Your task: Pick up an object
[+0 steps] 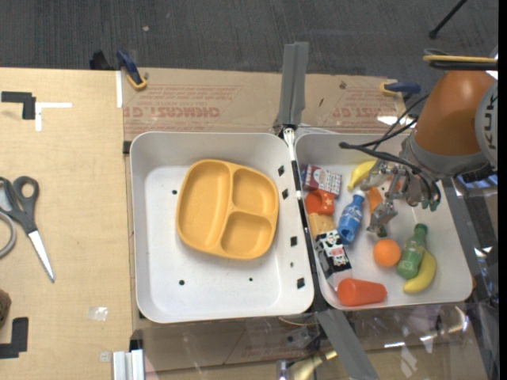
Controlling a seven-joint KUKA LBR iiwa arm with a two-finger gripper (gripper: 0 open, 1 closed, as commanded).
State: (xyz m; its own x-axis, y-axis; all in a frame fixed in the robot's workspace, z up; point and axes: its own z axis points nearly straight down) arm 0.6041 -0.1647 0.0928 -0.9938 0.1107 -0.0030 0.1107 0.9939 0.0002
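Wooden bench [71, 212] light tan, dark grey carpet floor [198, 14] behind it. Cardboard sheet [206, 101] with red print lies under the two white bins. Scissors [28, 220] with grey handles on the bench at far left, black tape marks near the left edge, blue clamp [131, 68] at the cardboard's back left corner.

Left bin [150, 291] holds a yellow divided plate [227, 209] with three compartments, lying flat near the middle. Right bin [455, 236] is crowded: red and white carton [323, 180] at the back left, orange-red piece [319, 203] just under it, blue bottle [351, 217] tilted in the middle, black and white cow-print box [333, 252] near the divider, red cup [361, 292] on its side at the front, orange [386, 253] round and bright, green bottle [412, 253] just right of the orange, banana [421, 273] curved along the front right touching the green bottle, second yellow banana [362, 172] at the back.

Arm with orange band [447, 121] comes in from the right over the right bin. Gripper [386, 208] points down between the blue bottle and the green bottle, just above the orange; metal fingers [379, 222] look spread a little with nothing between them, not touching any object clearly
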